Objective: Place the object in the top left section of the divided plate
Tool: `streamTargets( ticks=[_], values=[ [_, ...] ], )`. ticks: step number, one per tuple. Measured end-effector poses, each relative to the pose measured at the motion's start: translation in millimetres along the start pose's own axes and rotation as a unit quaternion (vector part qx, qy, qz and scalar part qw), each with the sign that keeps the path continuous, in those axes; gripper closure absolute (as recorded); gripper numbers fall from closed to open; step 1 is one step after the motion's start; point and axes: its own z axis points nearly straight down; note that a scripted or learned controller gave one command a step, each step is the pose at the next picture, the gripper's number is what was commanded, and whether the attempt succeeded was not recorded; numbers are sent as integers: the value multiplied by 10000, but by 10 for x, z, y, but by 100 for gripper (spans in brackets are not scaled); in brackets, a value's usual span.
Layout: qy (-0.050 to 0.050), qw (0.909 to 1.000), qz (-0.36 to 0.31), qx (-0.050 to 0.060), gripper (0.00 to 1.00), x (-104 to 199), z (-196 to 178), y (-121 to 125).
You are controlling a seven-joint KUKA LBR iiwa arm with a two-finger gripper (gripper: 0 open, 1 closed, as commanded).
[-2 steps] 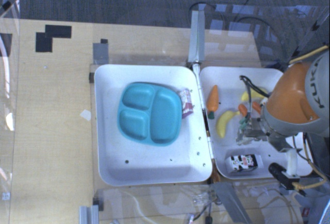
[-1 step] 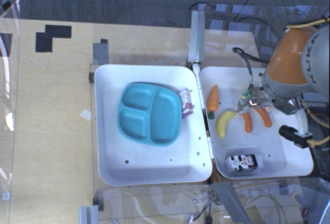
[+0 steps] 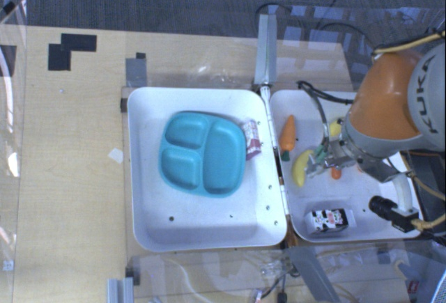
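Note:
The blue divided plate (image 3: pixel 204 153) lies in the left bin (image 3: pixel 202 225), with nothing in any of its sections. A small maroon and white packet (image 3: pixel 251 138) rests against the plate's right rim. In the right bin (image 3: pixel 362 197) are an orange carrot (image 3: pixel 287 132) and a yellow banana-shaped piece (image 3: pixel 301 168). There is also a small orange bit (image 3: pixel 336 173) and a yellow piece (image 3: pixel 335 129). My gripper (image 3: pixel 318 163) hangs low over the right bin, just right of the banana-shaped piece. Nothing shows between its fingers.
A black and white packet (image 3: pixel 327 219) lies near the front of the right bin. The raised wall (image 3: pixel 277 169) between the two bins runs just left of the carrot. Bare white floor surrounds the plate in the left bin.

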Motion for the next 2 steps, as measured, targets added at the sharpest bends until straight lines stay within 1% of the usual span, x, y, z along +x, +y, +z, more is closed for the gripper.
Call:
streamTargets(
  ticks=[1, 2],
  values=[
    [4, 9995, -324, 10, 100, 524, 10, -52],
    [-4, 9993, 370, -3, 100, 345, -228, -91]
  ],
)
